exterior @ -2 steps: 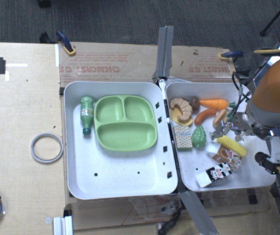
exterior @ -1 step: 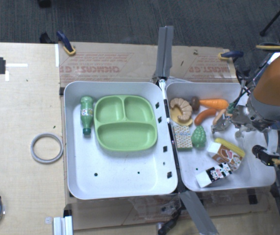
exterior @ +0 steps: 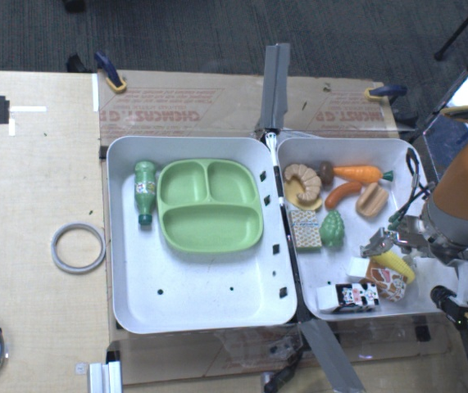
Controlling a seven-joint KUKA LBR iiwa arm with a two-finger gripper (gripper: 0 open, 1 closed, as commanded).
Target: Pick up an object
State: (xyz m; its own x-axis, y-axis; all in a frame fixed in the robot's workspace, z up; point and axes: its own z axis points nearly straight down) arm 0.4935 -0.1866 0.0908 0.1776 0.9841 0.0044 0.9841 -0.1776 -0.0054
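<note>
Over on the desk point(exterior: 37, 187) sits a roll of tape point(exterior: 79, 246). The left bin point(exterior: 193, 301) carries a green bottle point(exterior: 144, 191) beside a green divided plate point(exterior: 210, 205). The right bin point(exterior: 397, 150) is crowded: croissant point(exterior: 302, 183), carrot point(exterior: 358, 173), hot dog point(exterior: 372, 200), green strawberry-like toy point(exterior: 332, 229), black-and-white carton point(exterior: 352, 296). The pincer point(exterior: 389, 241) hovers low just above a yellow banana-like toy point(exterior: 396, 264); spread or pressed together, I cannot tell. Nothing looks lifted yet, so the grasp and the raise are both left to do.

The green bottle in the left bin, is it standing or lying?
Lying: the green bottle rests lengthwise on the bin floor beside the green tray.
</note>
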